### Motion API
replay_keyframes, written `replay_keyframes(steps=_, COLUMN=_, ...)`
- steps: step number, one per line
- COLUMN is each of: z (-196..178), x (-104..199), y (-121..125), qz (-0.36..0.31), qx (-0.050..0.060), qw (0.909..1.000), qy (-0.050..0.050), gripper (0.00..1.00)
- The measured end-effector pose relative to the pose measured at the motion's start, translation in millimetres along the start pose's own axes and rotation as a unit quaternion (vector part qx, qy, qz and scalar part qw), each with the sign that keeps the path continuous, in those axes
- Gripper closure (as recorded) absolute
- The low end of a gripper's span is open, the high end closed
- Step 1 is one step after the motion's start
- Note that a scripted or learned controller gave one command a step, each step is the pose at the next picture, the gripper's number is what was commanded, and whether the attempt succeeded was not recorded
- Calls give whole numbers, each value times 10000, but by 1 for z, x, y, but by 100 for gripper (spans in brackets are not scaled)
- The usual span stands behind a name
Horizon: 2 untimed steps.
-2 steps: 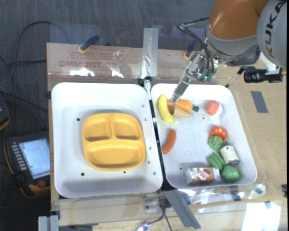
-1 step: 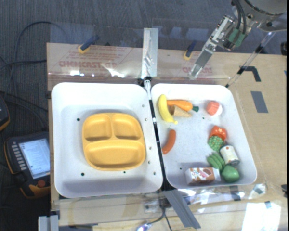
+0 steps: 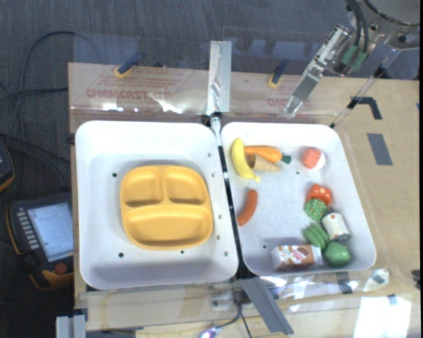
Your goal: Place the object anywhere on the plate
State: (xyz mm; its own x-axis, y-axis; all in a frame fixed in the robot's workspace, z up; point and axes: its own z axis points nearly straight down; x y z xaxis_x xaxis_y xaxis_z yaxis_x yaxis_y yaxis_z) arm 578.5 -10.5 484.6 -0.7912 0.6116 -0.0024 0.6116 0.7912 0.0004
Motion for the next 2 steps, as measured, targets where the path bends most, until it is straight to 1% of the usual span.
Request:
replay_keyframes(steps=1, z=0, x=-3, y=-9, qz=118, qx=-1, qw=9999, qy=2, gripper=0)
replay_keyframes(steps=2, z=0, x=16, y=-20, qz=410, qx=-3, qw=9992, qy=1, gripper=0)
